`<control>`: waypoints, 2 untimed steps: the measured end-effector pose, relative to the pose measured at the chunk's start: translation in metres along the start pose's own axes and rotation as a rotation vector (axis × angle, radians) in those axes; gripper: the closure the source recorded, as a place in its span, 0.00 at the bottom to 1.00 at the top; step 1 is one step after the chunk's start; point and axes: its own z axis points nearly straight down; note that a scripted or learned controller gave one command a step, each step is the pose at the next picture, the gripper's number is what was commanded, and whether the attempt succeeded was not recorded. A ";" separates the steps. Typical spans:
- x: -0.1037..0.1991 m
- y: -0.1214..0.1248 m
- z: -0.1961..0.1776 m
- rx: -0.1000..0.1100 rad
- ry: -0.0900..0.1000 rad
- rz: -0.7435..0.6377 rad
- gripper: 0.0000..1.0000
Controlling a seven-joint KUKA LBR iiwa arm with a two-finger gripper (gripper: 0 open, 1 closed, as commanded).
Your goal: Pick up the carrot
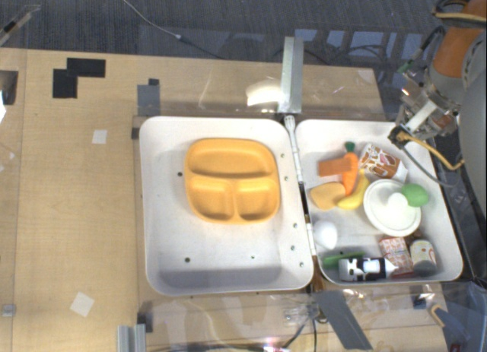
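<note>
orange carrot (350, 172), upright, right bin (449, 230)

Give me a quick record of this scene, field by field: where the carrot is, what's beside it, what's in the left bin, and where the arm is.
carrot: in right bin, left half, green top toward the view's top
beside it: orange block on its left, banana at its tip, white bowl to its right
left bin: yellow tray
arm: over right bin's upper right corner, apart from carrot
task state: carrot not yet picked up
</note>
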 end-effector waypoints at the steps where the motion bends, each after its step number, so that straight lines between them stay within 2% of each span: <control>1: -0.018 -0.041 0.006 0.004 -0.001 0.204 1.00; 2: -0.003 -0.035 -0.007 0.002 0.000 0.453 1.00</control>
